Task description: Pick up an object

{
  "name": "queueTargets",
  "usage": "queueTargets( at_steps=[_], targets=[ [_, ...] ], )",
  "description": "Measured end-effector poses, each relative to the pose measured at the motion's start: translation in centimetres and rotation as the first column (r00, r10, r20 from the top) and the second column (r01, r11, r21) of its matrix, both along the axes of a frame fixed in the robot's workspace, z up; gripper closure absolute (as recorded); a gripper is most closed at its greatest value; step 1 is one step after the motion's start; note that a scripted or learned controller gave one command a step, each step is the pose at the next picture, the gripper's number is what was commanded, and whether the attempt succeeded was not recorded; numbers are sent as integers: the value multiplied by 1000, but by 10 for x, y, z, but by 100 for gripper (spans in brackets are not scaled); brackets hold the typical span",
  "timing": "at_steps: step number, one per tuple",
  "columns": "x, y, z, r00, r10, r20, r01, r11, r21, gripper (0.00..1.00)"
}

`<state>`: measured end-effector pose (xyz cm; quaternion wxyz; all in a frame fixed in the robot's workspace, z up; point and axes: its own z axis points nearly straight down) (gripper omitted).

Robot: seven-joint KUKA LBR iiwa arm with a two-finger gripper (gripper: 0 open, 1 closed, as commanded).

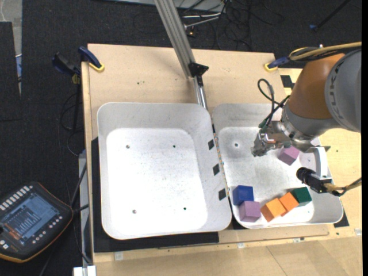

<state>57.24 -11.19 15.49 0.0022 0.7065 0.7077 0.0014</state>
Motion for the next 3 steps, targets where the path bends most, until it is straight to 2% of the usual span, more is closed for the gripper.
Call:
queueTargets(
  at_steps=[1, 2, 3],
  targets=[
    [-2, -4, 63, 1000, 1, 3, -1, 1000, -1, 100],
    [-1, -4, 63, 1000, 1, -4, -1, 1000, 0, 100],
    [-10, 49, 55, 1000, 6, -7, -6, 1000, 3, 100]
  ],
)
